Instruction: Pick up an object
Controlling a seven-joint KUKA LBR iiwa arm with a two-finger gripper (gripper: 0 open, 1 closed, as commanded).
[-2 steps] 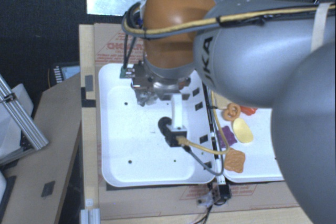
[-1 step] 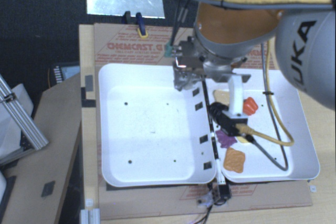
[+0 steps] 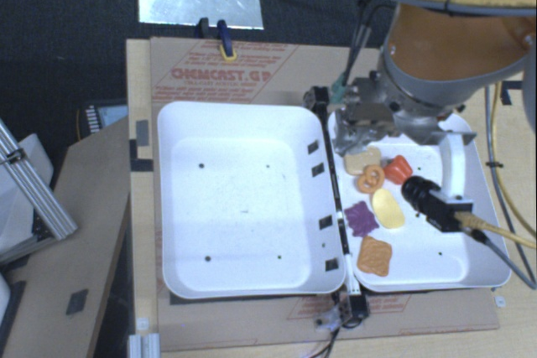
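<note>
Beside right bin wall, gripper.

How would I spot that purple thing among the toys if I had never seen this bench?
Look in the right-hand white bin, where small toys lie beside the divider. The purple piece sits near that bin's left wall, just left of the yellow oval and above the orange waffle-like square. It is the only purple item there.

The arm hides the right bin's far corner; the hand's fingertips are too dark to make out.
</note>
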